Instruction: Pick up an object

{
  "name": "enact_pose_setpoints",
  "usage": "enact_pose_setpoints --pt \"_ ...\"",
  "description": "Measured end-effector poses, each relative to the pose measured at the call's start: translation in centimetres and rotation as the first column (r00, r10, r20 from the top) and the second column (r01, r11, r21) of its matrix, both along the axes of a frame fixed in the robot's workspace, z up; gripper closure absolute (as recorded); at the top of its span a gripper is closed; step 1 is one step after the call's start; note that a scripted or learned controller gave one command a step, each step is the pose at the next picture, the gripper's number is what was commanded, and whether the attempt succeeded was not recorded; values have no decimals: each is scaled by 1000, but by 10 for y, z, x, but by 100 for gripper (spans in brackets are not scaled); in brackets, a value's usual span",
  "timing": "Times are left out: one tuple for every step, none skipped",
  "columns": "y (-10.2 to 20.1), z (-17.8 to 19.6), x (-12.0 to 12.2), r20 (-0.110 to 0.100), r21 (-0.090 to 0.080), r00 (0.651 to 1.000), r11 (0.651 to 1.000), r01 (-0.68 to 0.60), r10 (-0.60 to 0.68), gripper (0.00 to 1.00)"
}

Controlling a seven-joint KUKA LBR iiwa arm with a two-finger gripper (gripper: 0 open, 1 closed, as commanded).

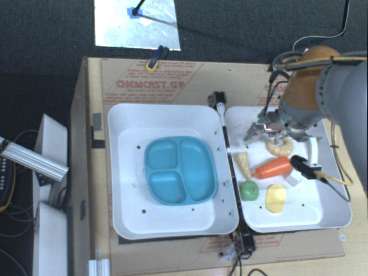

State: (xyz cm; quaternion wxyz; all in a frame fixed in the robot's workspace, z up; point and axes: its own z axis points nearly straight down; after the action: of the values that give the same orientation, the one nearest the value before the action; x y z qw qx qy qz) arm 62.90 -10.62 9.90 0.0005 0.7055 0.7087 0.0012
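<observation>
My gripper [268, 132] hangs over the back of the right bin [330, 211], just behind a pale beige curled piece [280, 149]. An orange carrot [272, 168] lies in front of that piece. Left of the carrot a cream cone-shaped piece [244, 164] rests near the bin's left wall. A green ball [249, 190] and a yellow lump [276, 198] sit toward the front. Nothing shows between the gripper's tips.
The left bin [123, 154] holds a blue divided plate [179, 169]. The grey arm with its orange band [305, 79] comes in from the right over the right bin's back corner. A small yellow and black item [156, 58] lies on the cardboard behind the bins.
</observation>
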Motion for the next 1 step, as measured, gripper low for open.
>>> enact_pose_setpoints --pt "-22 -15 -32 -2 -2 1000 1000 3 -3 0"
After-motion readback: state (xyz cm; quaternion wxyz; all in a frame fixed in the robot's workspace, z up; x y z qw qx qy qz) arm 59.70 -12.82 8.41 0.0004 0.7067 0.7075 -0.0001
